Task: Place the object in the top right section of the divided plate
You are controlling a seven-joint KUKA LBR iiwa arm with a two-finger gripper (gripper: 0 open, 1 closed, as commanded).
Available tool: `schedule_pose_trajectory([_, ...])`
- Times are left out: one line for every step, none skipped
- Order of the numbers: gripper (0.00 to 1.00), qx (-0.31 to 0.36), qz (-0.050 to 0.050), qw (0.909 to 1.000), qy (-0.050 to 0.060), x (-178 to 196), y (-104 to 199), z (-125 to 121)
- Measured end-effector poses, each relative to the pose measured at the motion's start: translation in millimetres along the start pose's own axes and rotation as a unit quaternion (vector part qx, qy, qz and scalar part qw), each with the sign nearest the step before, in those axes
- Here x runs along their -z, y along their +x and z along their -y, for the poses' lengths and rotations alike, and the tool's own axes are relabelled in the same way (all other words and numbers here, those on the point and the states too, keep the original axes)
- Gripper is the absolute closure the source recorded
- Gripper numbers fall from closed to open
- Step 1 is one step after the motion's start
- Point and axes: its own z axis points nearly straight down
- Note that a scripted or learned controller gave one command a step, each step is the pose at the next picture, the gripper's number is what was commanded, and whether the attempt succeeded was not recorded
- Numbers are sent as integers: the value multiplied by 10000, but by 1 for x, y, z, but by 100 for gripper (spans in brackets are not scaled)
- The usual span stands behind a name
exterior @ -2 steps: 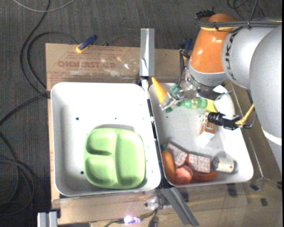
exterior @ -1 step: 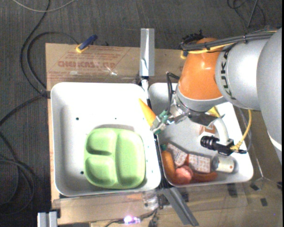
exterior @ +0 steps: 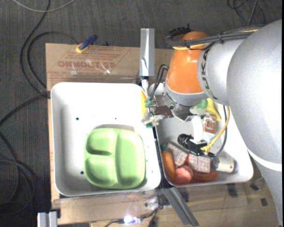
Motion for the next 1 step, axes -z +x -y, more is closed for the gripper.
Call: schedule_pose_trajectory([100,-300,6,9996,-6,41,93,29])
